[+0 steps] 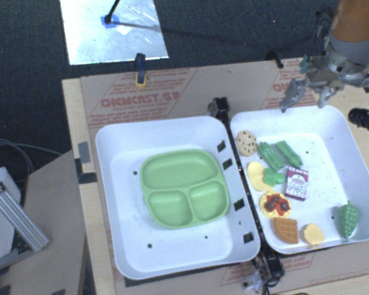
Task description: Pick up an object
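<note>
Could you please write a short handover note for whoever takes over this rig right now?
Pincer: open, holding nothing, above the far edge of the right bin.
Right bin holds a cookie, green beans, a purple box, a small pizza, a waffle and a green berry.
Left bin holds a green divided tray.
Done: nothing picked.
Left: descend, grasp one item, lift.

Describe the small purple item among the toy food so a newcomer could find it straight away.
Look in the right-hand white bin, at the cluster of toy food by its left wall. The purple carton lies just right of the green beans and yellow pieces. It is the only boxy, purple-and-white thing there.
</note>
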`<state>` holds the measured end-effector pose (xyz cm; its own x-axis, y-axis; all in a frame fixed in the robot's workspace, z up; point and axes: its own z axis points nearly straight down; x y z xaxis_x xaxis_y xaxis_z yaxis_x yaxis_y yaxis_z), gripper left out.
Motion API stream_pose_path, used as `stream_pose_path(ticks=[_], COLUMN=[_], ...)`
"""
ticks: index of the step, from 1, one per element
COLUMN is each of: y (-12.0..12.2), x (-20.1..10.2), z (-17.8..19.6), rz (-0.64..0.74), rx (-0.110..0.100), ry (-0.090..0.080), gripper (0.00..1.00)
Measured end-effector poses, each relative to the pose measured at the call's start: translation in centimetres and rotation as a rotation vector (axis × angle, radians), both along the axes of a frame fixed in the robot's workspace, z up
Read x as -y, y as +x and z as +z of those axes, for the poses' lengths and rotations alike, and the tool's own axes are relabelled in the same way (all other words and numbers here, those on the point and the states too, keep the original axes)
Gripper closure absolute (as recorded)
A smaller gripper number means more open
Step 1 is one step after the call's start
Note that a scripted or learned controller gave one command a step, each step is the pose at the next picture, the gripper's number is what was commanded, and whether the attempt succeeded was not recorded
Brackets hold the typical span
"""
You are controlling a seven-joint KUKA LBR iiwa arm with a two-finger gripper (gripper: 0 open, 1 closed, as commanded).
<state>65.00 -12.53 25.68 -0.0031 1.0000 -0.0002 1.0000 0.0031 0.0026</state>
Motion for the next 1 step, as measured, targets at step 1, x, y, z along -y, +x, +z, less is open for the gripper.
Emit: stream_pose_path(ticks=[1], y=[-2.56], x=[-1.88], z=[-17.67], rz=[0.0], rx=[0.003], ry=[-0.003], gripper=[0.0])
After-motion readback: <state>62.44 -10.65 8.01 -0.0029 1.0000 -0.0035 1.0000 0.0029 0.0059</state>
